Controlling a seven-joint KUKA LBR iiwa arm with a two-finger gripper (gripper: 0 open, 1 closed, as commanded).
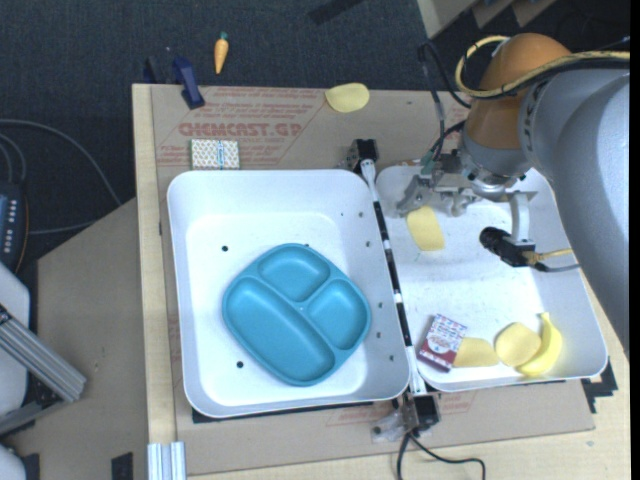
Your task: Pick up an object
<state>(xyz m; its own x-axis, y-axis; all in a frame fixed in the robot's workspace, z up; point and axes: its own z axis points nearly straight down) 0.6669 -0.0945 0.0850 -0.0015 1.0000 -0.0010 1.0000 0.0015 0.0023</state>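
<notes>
**Approach stage: gripper over pale yellow block, no grasp confirmed**

The arm (560,98) reaches into the right bin (575,298), with the gripper (432,200) low over the bin's far end. The metal fingers (410,200) look spread rather than closed, though the slanted view leaves the width of the gap uncertain. Nothing is seen clamped between them.

The nearest candidate is a pale yellow block (427,229), lying on the bin floor just beneath and slightly toward the camera from the fingertips. Whether a fingertip touches its upper edge cannot be told. The block rests flat and appears apart from the bin wall.

Other items in the same bin lie well apart from the fingers, at the near end: a small red-and-white packet (441,341), a banana (543,346) and round yellow pieces (515,342) beside it. The left bin (200,268) holds a blue divided plate (294,311), also well away from the fingers.

Judgement: the step in hand is the final positioning before the grasp; the pick itself is not yet made. The next move calls for settling the fingers astride the block, closing on its opposite faces, then lifting straight up. The block looks smooth, and an off-centre pinch could push it aside instead of capturing it.
</notes>
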